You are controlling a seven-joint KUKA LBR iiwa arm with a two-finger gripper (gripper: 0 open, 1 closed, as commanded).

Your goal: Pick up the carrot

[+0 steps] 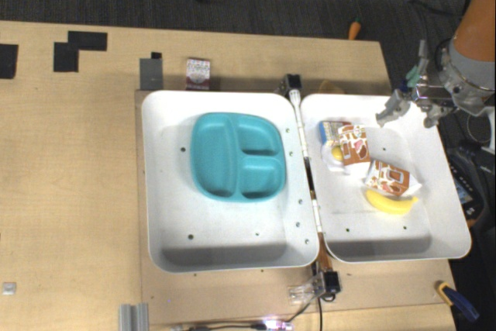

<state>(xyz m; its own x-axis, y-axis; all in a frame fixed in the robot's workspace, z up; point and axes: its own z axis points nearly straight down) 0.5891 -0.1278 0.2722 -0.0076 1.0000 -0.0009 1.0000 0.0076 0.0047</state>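
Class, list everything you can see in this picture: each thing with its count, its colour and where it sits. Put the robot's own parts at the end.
bench: one, light wood, under everything
bins: two, white, side by side on the bench
divided plate: one, teal, in the left bin
snack packets: two, brown and white, in the right bin
banana: one, yellow, in the right bin, partly under a packet
tag block: one, patterned, on the bench behind the left bin
arm: one, grey with orange band, at the right
gripper: one, grey, over the right bin's far edge, fingers apart

No text can be read — packet prints too blurred.
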